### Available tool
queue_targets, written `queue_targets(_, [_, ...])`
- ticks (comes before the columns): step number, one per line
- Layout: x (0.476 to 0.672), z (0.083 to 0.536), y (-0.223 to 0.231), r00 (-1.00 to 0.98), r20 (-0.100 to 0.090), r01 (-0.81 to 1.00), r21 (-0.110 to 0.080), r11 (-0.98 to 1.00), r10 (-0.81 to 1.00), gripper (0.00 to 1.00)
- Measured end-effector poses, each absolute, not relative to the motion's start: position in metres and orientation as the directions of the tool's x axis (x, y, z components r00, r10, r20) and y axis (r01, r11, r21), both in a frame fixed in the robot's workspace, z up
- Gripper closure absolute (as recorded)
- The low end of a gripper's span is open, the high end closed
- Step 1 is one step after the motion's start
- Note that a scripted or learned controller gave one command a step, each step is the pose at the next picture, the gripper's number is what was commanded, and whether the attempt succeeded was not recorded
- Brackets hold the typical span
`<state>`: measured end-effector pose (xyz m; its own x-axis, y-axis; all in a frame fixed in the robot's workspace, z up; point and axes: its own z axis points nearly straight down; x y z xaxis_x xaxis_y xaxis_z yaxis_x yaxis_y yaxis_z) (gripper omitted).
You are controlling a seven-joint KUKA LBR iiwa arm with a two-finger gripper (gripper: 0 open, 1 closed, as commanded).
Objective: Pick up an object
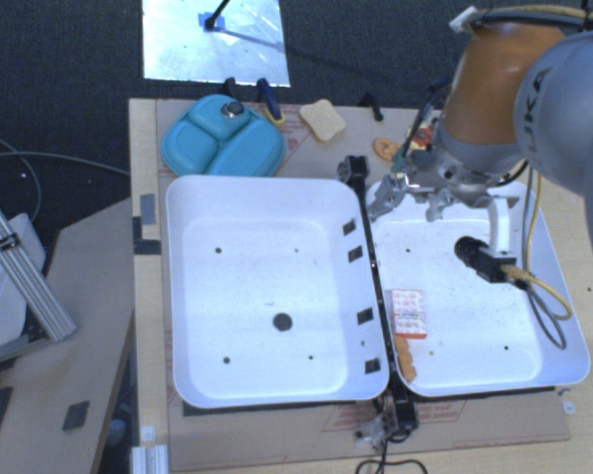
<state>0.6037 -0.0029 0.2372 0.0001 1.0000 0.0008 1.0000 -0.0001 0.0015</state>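
One arm (518, 77) enters upper right, wrist angled down-left | gripper (414, 197) over right bin's (557, 358) upper-left corner | finger state: cannot tell | small packet (407, 313) lower centre-right

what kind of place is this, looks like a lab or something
Most likely a robotics lab set up for pick-up trials. A grey and orange arm reaches over two white bins on a bench, with cables trailing and a few small objects, such as a carton.
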Motion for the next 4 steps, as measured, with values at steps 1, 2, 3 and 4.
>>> queue_targets(1, [0.611, 0.182, -0.007, 0.000, 0.000, 1.000, -0.001, 0.000, 1.000, 0.00])
queue_targets(2, [0.654, 0.185, 0.000, -0.004, 0.000, 1.000, 0.006, 0.004, 1.000, 0.00])
queue_targets(3, [0.627, 0.205, -0.018, 0.000, 0.000, 1.000, 0.002, 0.000, 1.000, 0.00])
queue_targets(4, [0.664, 0.263, -0.005, -0.006, 0.000, 1.000, 0.011, 0.006, 1.000, 0.00])
